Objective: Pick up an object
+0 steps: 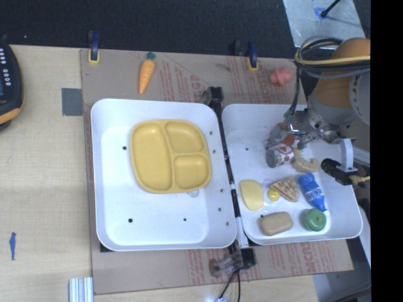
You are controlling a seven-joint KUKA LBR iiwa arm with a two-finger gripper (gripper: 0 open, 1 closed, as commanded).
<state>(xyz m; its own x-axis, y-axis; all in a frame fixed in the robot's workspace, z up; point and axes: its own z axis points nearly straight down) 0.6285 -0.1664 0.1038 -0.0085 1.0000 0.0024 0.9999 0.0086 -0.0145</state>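
My gripper (284, 145) is down in the right bin (247, 121); I cannot tell its state. Just nearer lie a slice-shaped piece (284, 189), blue bottle (312, 191), yellow soap-like block (252, 194) and green ball (315, 219).

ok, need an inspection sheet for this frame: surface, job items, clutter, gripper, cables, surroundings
Surface: left bin and right bin side by side on brown board.
Job's things: toy food in right bin: blue packet, green round piece, tan piece, yellow piece.
Clutter: yellow divided plate in left bin; carrot and pink piece on board.
Grippers: gripper low in right bin; finger state unclear.
Cables: black cable looped on arm.
Surroundings: handheld controller at left edge.
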